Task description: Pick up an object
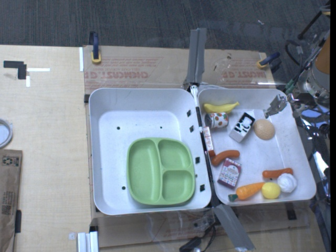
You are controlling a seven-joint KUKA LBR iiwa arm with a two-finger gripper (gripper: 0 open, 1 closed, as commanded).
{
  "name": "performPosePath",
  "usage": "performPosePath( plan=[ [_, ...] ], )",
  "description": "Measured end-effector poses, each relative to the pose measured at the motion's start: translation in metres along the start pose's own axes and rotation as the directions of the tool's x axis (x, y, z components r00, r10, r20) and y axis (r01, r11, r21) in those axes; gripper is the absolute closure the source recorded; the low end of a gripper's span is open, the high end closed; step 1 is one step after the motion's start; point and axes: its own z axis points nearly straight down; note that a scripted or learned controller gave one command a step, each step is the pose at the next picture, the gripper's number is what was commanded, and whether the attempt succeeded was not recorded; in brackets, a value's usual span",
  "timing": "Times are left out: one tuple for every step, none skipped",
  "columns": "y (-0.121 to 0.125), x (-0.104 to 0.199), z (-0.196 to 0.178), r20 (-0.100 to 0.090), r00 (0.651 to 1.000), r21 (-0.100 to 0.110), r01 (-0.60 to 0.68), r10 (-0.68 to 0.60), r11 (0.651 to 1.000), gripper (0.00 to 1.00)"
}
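Gripper point(275, 106) poised at right bin's point(303, 140) upper right, jaw state indiscernible; egg point(264, 129) lies just beside it at seven o'clock; round, no long axis; nearest object.

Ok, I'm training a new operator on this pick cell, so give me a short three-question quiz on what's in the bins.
1. True or false: the green divided plate lies in the left bin.
2. Which lies nearest the gripper: A) carrot B) brown egg C) banana?
3. What fruit lies between the carrot and the white ball?

Key: 1 true; 2 B; 3 the lemon.
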Motion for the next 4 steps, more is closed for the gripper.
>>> performPosePath(
  plan=[
    [-0.014, 0.053, 0.083, 0.000, 0.977, -0.008, -0.213, 0.213, 0.977, 0.00],
    [0.032, 0.046, 0.095, 0.002, 1.000, -0.024, -0.022, 0.022, 0.999, 0.00],
    [0.064, 0.054, 0.100, 0.007, 0.997, -0.021, 0.080, -0.080, 0.997, 0.00],
    [-0.003, 0.067, 0.110, 0.000, 0.992, -0.001, 0.128, -0.128, 0.992, 0.00]
  ],
)
